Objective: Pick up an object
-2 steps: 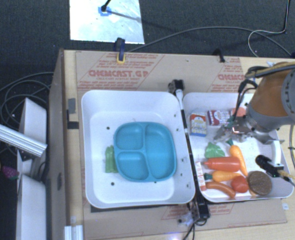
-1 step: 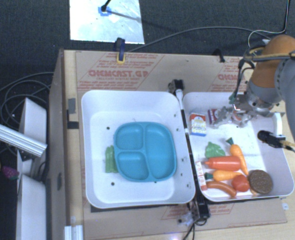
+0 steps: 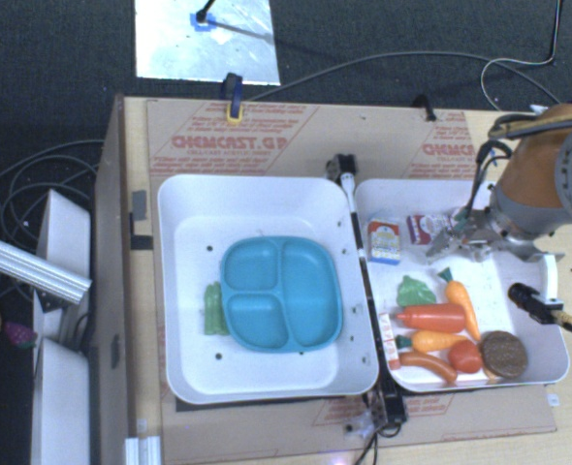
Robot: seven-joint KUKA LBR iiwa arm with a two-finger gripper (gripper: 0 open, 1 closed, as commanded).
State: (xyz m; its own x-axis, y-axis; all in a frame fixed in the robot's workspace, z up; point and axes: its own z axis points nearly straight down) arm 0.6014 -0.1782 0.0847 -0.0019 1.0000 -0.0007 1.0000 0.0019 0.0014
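- The tool (image 3: 453,241) hangs low over the back of the right bin (image 3: 557,356), its arm (image 3: 543,177) reaching in from the right; from this slanted view I cannot tell whether it is released or clenched, and nothing is plainly seen in its grip.
- The likeliest pick is the small red-and-white packet (image 3: 422,228), just to the left of the tool and close to touching it. A small carton (image 3: 384,240) lies a little further left.
- Risk: the packet sits near the bin's back wall, so a closing grip may push it against the wall or slide it off instead of catching it.
- Risk: a flat packet may offer little to pinch, and the tool may come up with nothing.
- Nearer the camera than the tool, toy foods crowd together: a green piece (image 3: 417,290), a carrot (image 3: 461,305), a red sausage (image 3: 431,317), a tomato (image 3: 465,356) and a brown cookie (image 3: 505,354). A pick there could nudge neighbours or snag two at once.
- The left bin (image 3: 194,211), with its blue plate (image 3: 280,293), lies well to the left of the tool.
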